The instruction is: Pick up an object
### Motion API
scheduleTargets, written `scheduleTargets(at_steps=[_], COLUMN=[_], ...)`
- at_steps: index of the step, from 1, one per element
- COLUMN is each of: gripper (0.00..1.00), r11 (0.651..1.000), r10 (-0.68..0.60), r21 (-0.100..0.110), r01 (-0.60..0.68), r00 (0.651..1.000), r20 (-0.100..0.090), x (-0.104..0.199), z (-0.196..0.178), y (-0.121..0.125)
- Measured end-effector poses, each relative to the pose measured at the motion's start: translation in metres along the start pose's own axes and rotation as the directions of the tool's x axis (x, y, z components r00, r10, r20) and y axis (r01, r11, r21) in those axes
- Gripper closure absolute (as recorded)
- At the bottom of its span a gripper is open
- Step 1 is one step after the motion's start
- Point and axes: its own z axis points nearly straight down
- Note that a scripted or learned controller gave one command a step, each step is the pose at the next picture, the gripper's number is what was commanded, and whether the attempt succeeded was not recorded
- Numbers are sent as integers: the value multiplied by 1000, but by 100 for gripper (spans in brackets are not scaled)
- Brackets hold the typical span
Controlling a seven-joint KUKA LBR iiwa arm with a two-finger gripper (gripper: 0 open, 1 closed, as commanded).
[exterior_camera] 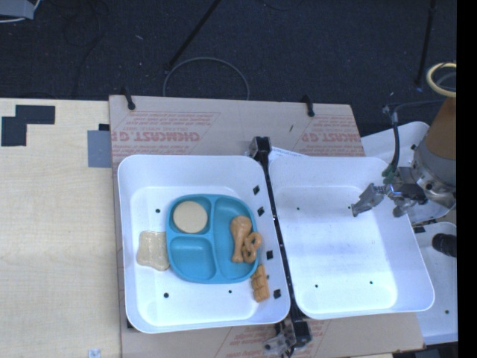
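White plastic, two shallow bins side by side on the worktop (59,222), and my pincer (378,198) hangs over the right-hand bin (350,289) near its far right corner, with nothing between its fingers. From this slant I make out a grey finger (364,200) pointing left and down into the bin, but I cannot tell whether the pair is spread or pressed together.

Everything worth picking lies in the left-hand bin (141,177), across the black divider (274,230) from the pincer. A blue moulded plastic tray with compartments (195,263) sits in the middle of that bin. In its far-left compartment rests a round tan disc, like a cookie (189,216); in its right compartment lies a knobbly tan pretzel-like piece (244,238), long axis running roughly from the far edge toward the near edge. Just beside the tray's left edge, on the bin floor, is a pale beige bread-like slab (153,250). Near the tray's near right corner, close to the divider, sits a small orange-brown chunky piece (259,283), also lengthwise far to near.

I judge that the move turns on travel leftward over the divider; the pretzel-like piece and the chunky piece are the nearest candidates, well apart from the pincer.
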Motion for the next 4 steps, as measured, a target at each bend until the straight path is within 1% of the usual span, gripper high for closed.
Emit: scheduleTargets(at_steps=[1, 2, 3, 4], gripper=[0, 0, 0, 0], r11=[1000, 1000, 1000, 1000], r10=[-3, -2, -2, -1], r21=[-14, -8, -9, -11], r01=[3, 2, 2, 1], r00=[1000, 1000, 1000, 1000], r20=[3, 1, 0, 1], x=[0, -7, -3, -2], z=[-8, 51, 110, 138], y=[3, -2, -9, -9])
